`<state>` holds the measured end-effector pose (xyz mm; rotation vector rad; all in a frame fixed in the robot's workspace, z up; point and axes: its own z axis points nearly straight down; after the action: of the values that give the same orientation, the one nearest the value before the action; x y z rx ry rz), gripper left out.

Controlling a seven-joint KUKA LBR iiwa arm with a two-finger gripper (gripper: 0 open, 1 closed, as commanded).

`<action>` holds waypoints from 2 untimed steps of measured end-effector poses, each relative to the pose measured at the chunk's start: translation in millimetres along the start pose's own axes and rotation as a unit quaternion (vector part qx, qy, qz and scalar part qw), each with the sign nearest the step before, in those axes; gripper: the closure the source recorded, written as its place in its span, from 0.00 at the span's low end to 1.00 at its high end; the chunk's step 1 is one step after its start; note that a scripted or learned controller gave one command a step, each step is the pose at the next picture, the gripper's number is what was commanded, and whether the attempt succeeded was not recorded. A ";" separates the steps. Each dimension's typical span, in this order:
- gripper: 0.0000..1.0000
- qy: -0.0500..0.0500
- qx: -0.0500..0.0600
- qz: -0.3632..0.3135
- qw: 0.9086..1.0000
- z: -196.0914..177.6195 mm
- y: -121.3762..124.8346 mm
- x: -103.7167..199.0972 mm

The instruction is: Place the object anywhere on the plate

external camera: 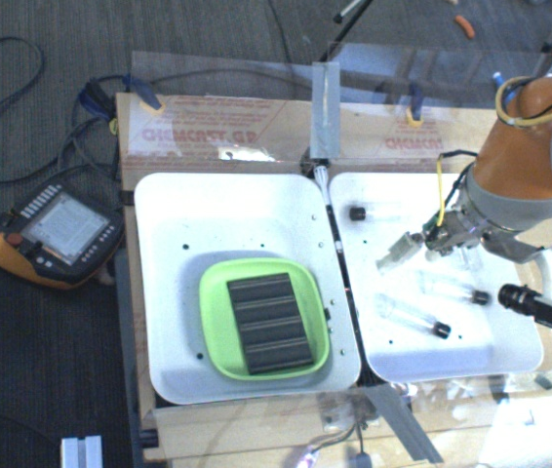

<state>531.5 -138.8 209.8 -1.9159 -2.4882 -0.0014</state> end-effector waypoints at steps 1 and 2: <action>0.00 -0.002 0.000 0.008 1.000 -17.6 -19.4 -46.9; 0.00 -0.001 0.000 0.023 1.000 -27.4 1.1 -60.1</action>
<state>547.9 -196.6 237.1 -1.9725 -2.4456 0.0004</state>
